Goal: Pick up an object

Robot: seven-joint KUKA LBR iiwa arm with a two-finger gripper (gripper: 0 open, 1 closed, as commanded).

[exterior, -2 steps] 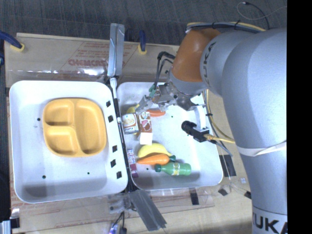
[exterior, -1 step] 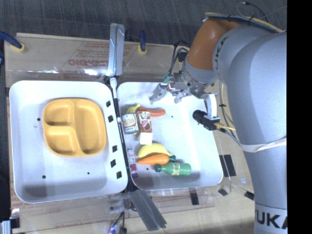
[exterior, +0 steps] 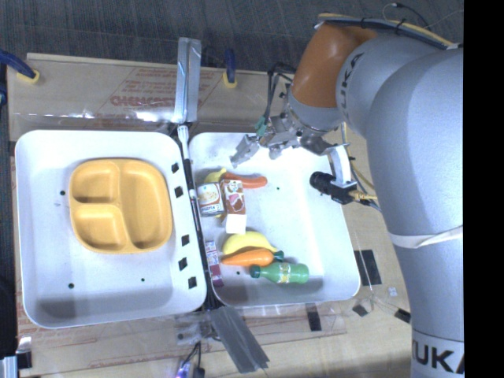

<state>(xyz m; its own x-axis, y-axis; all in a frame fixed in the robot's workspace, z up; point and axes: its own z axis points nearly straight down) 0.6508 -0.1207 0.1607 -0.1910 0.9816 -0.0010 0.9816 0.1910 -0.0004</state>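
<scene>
The right bin [exterior: 331, 242] holds several toy foods along its left side. An orange-red sausage [exterior: 250, 182] lies near the top, with a small round can [exterior: 209, 199] and a brown packet [exterior: 234, 197] just below it. Lower down are a white block [exterior: 235, 224], a banana [exterior: 246, 242], a carrot [exterior: 248, 257] and a green bottle [exterior: 281, 272]. My gripper [exterior: 260, 146] hangs over the bin's upper edge, above and slightly right of the sausage. It is open, and nothing is between its fingers.
The left bin [exterior: 39, 290] contains a yellow divided plate [exterior: 120, 205]. A metal divider [exterior: 187, 77] stands between the bins at the back. The grey arm [exterior: 394, 132] covers the right side of the bench.
</scene>
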